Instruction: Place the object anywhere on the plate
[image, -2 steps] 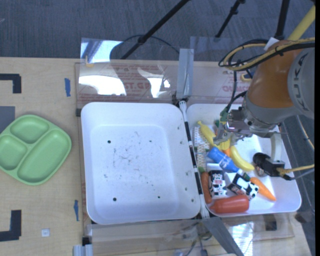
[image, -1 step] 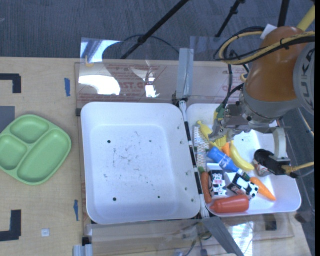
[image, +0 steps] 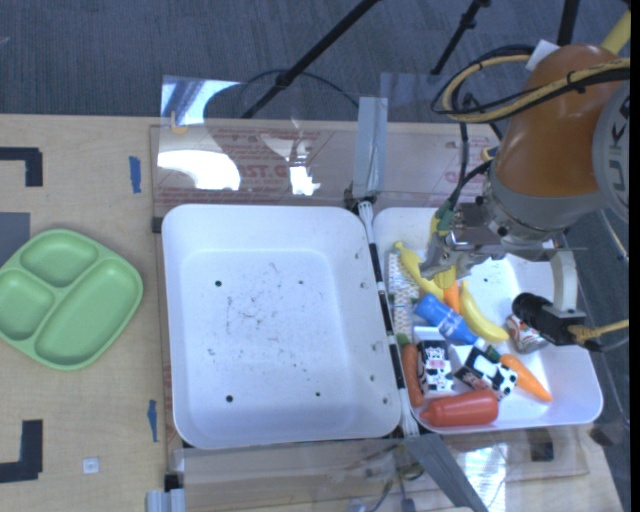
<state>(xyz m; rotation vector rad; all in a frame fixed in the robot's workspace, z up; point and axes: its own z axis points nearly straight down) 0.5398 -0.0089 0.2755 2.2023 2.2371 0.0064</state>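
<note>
A green divided plate (image: 68, 298) lies on the wooden bench at the far left, outside the bins. The right bin (image: 583, 400) holds a pile of small toys: a yellow banana (image: 482, 320), a blue bottle (image: 443, 318), a red sausage (image: 462, 408), a carrot (image: 528, 378) and a black-and-white cow figure (image: 434, 366). My gripper (image: 447, 260) hangs low over the back left of this pile, right above a yellow item (image: 407, 266). The wrist body hides what is under it.
The left bin (image: 265, 215) stands between the toys and the plate, its raised rim on the way. A grey divider post (image: 370, 150) rises at the back between the bins. Cables loop around the arm at upper right.
</note>
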